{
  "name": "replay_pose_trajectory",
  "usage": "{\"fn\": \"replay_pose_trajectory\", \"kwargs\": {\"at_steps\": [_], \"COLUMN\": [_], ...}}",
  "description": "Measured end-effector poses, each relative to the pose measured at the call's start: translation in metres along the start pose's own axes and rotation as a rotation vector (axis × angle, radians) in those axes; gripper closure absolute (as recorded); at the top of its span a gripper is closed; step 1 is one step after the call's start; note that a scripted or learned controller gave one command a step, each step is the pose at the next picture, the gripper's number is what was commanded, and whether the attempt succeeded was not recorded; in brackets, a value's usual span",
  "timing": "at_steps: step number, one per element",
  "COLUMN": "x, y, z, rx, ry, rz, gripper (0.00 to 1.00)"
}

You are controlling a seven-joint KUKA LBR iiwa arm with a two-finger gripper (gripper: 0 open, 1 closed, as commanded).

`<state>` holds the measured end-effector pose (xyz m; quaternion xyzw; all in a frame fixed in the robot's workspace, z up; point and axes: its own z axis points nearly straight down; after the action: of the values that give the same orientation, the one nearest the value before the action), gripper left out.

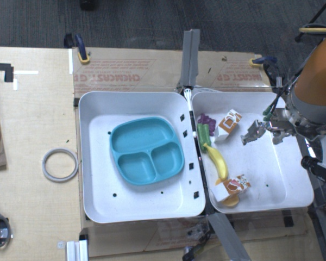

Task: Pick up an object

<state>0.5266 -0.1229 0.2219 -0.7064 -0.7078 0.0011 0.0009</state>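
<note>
Dark grey carpet floor, light wooden bench, brown cardboard sheet

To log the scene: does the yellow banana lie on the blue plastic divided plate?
No, the yellow banana lies in the right white bin; the blue plastic divided plate is in the left one.

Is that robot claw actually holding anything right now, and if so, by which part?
Nothing is held. The gripper hangs over bare floor of the right bin, apart from the small carton and the banana.

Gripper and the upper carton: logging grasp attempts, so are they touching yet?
Apart. The camera view shows bare white bin floor between the gripper and the upper carton; nothing sits between the fingers.
</note>
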Motion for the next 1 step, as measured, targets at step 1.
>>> {"fn": "replay_pose_trajectory", "kwargs": {"at_steps": [1], "x": [0.0256], "y": [-0.0494], "z": [0.0860], "rx": [0.001], "ry": [0.001], "rz": [0.060], "gripper": [0.00]}}
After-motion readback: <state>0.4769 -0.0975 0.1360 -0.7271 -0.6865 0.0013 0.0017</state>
